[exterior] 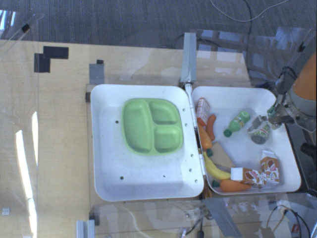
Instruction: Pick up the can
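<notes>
Silver metal can (259,131): lay in the right bin (292,180), toward that bin's right wall, in its upper half. The end effector (274,115) stood just up and to the right of the can, its tip at or touching the can's upper edge; whether contact was made could not be told. Whether its fingers were open or closed could not be told either, and the can was not visibly held between them.

Arm (303,90): grey with an orange band, entered over the right bin's right wall.

Green bottle (237,123): lay tilted in the right bin, just left of the can, apart from it.

Red-and-white tube-like packet (202,109): lay along the right bin's left wall, upper part.

Orange and red carrot-like pieces (208,130): lay along the same wall, below the packet.

Banana (216,169): lay in the right bin's lower left, yellow, curved.

Orange carrot (234,185): lay against the right bin's lower wall, beside the banana.

Printed snack packet (268,170): lay in the right bin's lower right, below the can and well apart from it.

Green divided plate (151,125): three compartments, sat in the left bin (106,182), across the divider from the right bin.

Surface (49,148): pale wood, carried both bins side by side.
</notes>
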Robot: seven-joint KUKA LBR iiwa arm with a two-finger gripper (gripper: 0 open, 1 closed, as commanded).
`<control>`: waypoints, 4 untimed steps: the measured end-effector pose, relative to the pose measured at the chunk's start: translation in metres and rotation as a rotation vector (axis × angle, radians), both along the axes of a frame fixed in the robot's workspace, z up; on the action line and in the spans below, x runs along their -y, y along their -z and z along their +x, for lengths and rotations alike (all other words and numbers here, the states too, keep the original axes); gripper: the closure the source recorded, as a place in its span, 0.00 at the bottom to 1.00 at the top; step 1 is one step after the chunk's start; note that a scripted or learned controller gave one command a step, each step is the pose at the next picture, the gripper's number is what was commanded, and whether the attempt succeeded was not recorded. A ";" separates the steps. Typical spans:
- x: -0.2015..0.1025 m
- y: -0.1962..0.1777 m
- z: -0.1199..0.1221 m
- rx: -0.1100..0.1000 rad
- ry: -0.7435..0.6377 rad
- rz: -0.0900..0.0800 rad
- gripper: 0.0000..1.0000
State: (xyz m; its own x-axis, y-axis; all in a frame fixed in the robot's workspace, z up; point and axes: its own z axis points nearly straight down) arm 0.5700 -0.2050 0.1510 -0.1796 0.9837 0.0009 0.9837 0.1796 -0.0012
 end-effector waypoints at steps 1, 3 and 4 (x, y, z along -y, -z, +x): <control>0.000 0.058 0.014 0.003 0.010 -0.001 0.00; -0.001 0.051 -0.028 0.020 0.038 -0.002 1.00; -0.001 0.051 -0.028 0.020 0.038 -0.001 0.00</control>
State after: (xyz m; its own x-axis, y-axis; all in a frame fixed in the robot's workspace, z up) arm 0.5416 -0.2039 0.0996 -0.1423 0.9898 -0.0037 0.9897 0.1423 0.0179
